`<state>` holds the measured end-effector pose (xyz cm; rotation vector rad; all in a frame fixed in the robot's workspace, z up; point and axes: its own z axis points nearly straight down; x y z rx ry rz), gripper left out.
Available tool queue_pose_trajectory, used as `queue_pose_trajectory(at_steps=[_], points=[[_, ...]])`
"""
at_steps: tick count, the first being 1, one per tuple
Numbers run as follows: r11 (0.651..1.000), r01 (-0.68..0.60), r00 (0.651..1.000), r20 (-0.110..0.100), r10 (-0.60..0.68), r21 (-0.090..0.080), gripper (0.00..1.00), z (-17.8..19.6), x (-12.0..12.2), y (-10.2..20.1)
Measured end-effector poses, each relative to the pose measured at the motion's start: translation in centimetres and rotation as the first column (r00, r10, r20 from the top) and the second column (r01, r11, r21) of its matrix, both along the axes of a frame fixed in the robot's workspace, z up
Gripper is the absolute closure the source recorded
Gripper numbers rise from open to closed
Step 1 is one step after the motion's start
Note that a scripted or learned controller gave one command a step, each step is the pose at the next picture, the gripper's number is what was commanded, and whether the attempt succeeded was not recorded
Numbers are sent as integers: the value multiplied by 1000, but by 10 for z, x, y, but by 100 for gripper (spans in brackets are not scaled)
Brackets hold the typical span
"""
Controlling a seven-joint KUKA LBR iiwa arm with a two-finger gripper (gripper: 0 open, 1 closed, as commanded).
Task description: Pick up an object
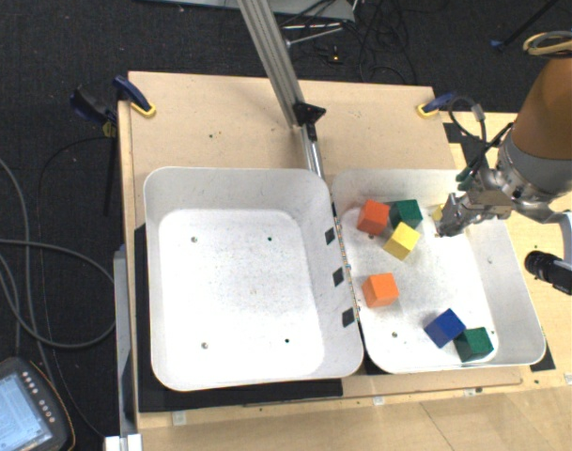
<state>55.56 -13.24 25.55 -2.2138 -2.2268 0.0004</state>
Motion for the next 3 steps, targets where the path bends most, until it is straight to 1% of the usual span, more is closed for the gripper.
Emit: queue_pose_trajectory(at_steps=[1,2,3], points=[[1000,-2,1000,1,2,1,100,5,-13,55],[1000,-3,1000,-1,3,1,100,-8,-26,116],[1000,-2,1000,-1,2,1,100,-7,-41,161]])
